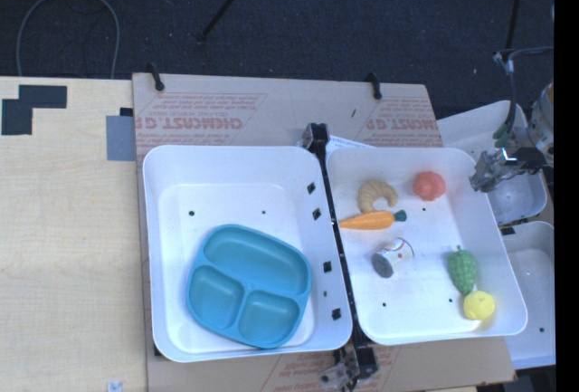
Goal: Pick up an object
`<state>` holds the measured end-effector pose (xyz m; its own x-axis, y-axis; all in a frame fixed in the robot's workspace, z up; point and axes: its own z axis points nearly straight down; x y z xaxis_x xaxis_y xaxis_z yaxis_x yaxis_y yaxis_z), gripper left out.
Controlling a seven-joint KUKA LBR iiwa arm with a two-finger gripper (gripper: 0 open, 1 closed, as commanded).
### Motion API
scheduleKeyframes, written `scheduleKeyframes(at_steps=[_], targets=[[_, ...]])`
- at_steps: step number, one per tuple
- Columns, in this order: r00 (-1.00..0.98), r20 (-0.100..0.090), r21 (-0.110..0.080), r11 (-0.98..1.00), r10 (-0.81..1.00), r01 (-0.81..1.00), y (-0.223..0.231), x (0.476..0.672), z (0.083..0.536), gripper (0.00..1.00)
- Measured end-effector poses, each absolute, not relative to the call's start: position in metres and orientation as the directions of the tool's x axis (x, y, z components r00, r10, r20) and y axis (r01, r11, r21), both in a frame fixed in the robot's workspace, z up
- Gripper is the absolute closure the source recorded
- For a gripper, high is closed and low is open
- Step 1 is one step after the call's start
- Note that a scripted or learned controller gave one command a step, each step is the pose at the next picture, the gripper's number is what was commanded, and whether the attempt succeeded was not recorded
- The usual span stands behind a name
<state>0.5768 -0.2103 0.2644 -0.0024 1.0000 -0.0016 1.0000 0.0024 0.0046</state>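
Meanwhile the gripper (pixel 486 171) is hovering just off the right bin's (pixel 362 313) far right corner; whether it is wide or narrow I cannot tell. Inside are lying a croissant (pixel 376 194), carrot (pixel 371 220), tomato (pixel 430 185), cup (pixel 392 256), lemon (pixel 479 305).

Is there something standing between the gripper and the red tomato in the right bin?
Nothing visible does. The gripper hangs over the right rim of the right bin, and the tomato lies just inside it with bare white floor between. The croissant and carrot lie beyond the tomato.
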Motion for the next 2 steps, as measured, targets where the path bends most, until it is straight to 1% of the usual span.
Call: scheduleKeyframes(at_steps=[1,2], targets=[[-0.003,0.001,-0.003,0.003,1.0,1.0,-0.166,0.573,0.267,1.0],[-0.004,0.002,-0.004,0.004,1.0,1.0,-0.123,0.57,0.258,1.0]])
